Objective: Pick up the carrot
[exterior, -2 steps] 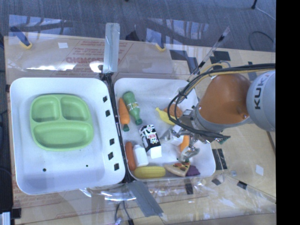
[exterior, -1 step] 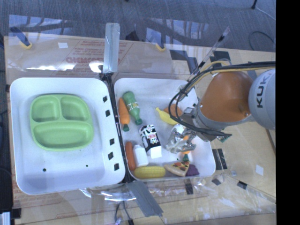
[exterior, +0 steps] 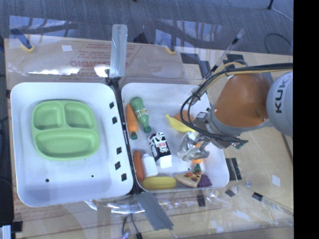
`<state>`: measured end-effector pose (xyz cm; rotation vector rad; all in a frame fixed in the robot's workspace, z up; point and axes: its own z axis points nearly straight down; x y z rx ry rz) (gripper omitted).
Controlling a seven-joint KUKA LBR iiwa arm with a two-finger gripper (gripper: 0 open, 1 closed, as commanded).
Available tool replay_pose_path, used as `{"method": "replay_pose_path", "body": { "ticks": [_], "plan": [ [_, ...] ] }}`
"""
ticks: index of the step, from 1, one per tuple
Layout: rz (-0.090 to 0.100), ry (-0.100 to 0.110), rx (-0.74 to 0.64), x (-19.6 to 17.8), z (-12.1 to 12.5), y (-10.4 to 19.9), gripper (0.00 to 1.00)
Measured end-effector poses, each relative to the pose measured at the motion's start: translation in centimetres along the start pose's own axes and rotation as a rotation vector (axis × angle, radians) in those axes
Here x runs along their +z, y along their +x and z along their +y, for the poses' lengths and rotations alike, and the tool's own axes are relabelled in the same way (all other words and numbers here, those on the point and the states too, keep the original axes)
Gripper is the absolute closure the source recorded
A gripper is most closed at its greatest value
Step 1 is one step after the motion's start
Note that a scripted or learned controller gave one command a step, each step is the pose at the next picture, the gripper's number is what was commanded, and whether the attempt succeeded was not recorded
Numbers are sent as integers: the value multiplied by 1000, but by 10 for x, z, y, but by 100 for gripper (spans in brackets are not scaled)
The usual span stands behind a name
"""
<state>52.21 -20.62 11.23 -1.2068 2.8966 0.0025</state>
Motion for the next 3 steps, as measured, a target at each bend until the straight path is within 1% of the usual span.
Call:
{"method": "replay_pose_path", "body": {
  "ticks": [1, 2, 3],
  "plan": [
    [0, 0, 0, 0, 0, 0, 0],
    [-3, 2, -4, -10, 0, -2, 100],
    [-2, 2, -4, -10, 0, -2, 0]
  ]
}}
